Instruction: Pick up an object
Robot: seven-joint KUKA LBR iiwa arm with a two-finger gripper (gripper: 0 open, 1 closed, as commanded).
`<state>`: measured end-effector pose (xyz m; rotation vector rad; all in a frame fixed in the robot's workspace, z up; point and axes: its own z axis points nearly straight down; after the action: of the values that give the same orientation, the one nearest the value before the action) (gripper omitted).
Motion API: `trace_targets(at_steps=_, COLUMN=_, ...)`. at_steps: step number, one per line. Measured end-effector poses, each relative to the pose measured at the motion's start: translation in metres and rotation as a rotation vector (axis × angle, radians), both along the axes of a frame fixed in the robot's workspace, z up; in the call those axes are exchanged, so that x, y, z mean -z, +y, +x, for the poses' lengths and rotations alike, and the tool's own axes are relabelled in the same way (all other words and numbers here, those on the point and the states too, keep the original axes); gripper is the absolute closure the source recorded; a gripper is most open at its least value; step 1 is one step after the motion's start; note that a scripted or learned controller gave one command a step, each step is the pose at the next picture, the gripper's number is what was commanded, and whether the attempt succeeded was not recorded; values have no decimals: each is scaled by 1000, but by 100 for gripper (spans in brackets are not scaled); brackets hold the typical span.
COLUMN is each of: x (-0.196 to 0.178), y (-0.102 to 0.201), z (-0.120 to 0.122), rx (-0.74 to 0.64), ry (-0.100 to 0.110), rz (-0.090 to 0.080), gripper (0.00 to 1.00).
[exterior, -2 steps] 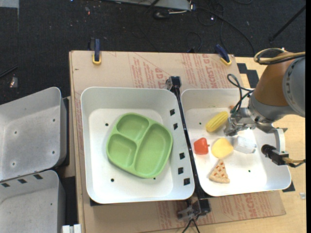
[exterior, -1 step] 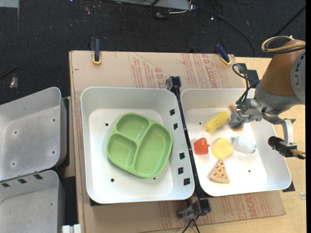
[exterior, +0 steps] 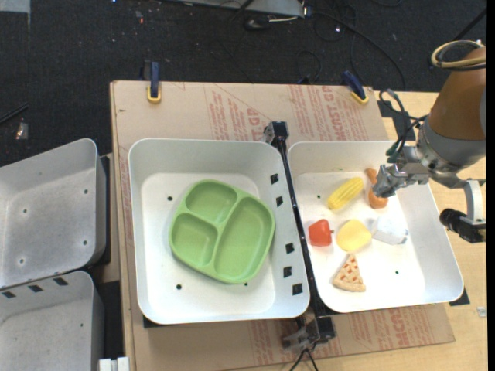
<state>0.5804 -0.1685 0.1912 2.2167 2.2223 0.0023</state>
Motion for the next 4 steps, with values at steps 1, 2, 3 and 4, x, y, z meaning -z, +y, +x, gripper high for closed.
trace_targets(at_steps=1, x=-53, y=0, z=1, rx=0, ry=-4, rz=-1, gripper=100)
trace_targets(at_steps=2, x=-43, y=53, z=15, rx=-4, ry=3, rz=1, gripper=100)
trace_targets(at_steps=3, x=-52, y=110, z=25, rx=-6, ry=0, rz=2, gripper=100)
trace_targets(at_steps=4, x=-48, y=164, z=42, rx=-4, ry=0, rz=0, gripper=100)
